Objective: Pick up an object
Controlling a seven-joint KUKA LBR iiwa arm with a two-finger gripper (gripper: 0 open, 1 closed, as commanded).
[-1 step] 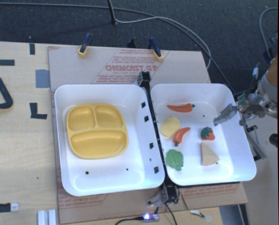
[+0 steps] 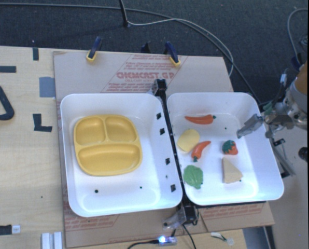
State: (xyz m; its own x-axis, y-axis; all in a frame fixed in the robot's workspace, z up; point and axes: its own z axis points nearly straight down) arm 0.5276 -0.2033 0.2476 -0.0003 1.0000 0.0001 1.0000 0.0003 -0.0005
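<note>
You have a brown cardboard sheet (image 2: 144, 71) under both bins, and its red print reads "CHEMCAST G.P." with smaller lines too blurred to read. On it sit the left bin (image 2: 82, 201) and the right bin (image 2: 263, 188), touching along their inner walls. In the left bin lies a yellow divided tray (image 2: 108, 144), three compartments, flat on the floor.

The things you could pick are all in the right bin. Nearest the far wall lies a long orange-red pepper (image 2: 199, 120) with a green stem. Below it sits a pale yellow rounded piece (image 2: 188, 139), and just beside that a smaller red pepper (image 2: 200, 149). Toward your near wall you see a green leafy piece (image 2: 193, 177) and a tan wedge (image 2: 231, 170). Above the wedge sits a small red and green piece (image 2: 229, 147).

The gripper (image 2: 255, 123) reaches in over the right bin's right rim. One grey finger (image 2: 248, 126) is plain; whether the pair is apart or together you cannot tell. Nothing sits between them.
</note>
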